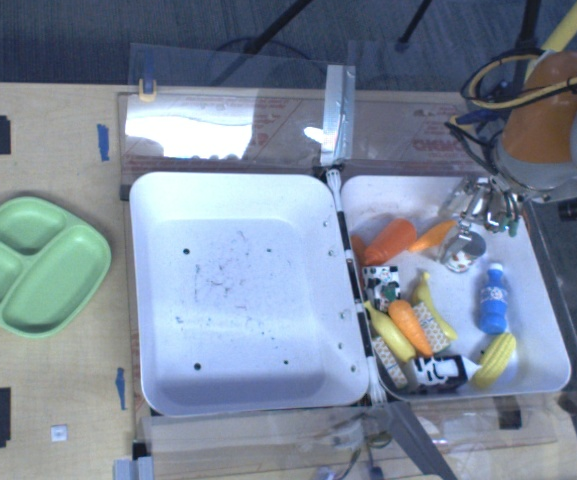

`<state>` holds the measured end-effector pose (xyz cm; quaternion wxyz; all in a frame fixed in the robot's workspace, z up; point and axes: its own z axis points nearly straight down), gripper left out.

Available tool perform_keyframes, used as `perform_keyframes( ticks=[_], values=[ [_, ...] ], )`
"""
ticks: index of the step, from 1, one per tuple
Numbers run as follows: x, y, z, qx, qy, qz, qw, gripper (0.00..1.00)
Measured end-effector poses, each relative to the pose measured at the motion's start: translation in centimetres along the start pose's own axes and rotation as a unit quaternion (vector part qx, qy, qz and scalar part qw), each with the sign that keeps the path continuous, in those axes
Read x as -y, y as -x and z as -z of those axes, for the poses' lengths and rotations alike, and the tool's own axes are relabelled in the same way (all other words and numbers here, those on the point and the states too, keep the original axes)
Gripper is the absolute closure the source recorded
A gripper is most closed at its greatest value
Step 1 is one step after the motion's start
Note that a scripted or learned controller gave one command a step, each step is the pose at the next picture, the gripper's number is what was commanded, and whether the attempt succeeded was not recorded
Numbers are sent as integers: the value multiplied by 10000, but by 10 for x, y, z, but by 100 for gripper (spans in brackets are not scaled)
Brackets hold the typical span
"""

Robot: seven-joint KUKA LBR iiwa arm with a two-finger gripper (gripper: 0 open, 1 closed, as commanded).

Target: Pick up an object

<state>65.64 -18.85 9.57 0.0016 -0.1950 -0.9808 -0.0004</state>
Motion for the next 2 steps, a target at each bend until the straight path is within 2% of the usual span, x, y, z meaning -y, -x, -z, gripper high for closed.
perform_keyframes(
  ticks=[1,2],
  values=[
    [-1,3,14,69,13,2,10000,100],
    [-19,-29,98,54,12,-252,9997,100]
  ],
)
